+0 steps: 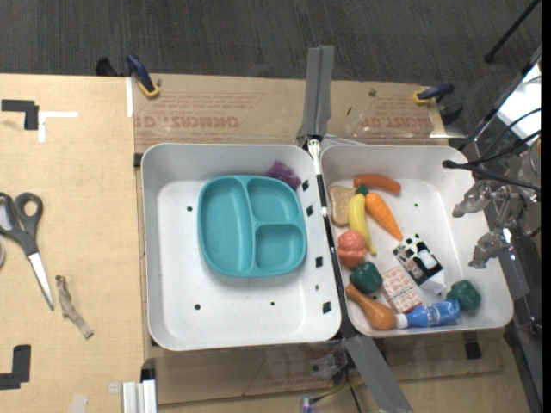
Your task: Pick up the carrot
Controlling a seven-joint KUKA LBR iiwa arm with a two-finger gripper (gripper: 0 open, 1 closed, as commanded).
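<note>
Well left of the claw (484, 226), whose state I cannot tell, the carrot (383, 214) lies slantwise.

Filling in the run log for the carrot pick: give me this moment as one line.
phase: pre-grasp | gripper: over right bin's right edge | carrot: in right bin beside banana, untouched
</note>
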